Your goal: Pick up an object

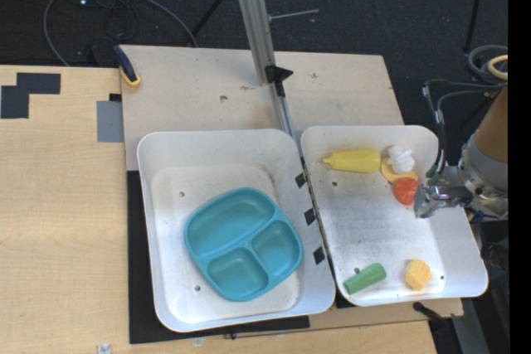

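The right bin holds a yellow squeeze bottle lying near its far edge. Beside it is a small white object, and a red-orange object lies just below that. Near the front edge lie a green piece and a small yellow object. My gripper hangs at the bin's right side, right next to the red-orange object. I see nothing held in it.
The left bin holds a teal divided plate. An aluminium post rises behind the bins, with a black clamp at its foot. Cables lie on the dark floor at the back.
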Available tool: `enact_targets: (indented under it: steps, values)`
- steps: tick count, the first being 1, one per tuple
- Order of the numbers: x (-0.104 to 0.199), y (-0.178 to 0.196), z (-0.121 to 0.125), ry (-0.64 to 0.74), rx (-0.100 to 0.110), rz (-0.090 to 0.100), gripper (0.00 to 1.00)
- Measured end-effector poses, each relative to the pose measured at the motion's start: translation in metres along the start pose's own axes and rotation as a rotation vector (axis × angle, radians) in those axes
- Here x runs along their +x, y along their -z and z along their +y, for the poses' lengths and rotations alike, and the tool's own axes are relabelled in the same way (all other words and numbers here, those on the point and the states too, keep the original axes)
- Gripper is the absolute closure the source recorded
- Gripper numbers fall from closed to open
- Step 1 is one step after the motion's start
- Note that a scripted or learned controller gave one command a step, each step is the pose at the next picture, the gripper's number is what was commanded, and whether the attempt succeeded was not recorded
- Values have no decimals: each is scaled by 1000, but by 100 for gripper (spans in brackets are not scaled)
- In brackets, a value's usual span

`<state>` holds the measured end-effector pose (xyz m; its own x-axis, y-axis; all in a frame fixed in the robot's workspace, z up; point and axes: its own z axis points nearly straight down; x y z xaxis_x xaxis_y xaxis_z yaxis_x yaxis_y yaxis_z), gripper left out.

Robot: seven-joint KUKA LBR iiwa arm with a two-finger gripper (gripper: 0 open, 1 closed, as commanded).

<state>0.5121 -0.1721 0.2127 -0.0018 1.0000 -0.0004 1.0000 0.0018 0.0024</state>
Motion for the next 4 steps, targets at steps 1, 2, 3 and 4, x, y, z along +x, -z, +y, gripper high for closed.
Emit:
enact_targets:
  steps: [1,2,3,4]
  values:
    - [-1,28,1,0,1,0,100]
    - [53,19,21,3,5,2,100]
    - [104,10,25,3,6,3,100]
    - [153,1,32,2,8,2,100]
